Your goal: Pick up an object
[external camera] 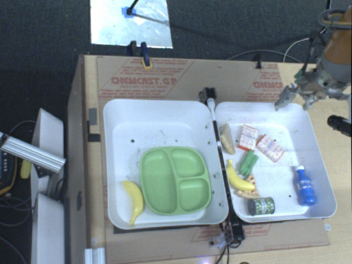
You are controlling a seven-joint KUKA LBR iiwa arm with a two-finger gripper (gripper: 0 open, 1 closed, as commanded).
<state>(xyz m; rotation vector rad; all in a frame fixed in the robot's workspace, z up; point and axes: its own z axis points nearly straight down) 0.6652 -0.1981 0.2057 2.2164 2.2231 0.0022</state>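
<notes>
Fingers (286, 99) spread wide, holding nothing, above the right bin's (322, 164) far rim.

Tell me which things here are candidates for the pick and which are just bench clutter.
For the pick: banana, green plate, second banana, blue bottle, can, green marker, two packets, gripper.

Lying about: foil sheet, clamp, cables.
</notes>
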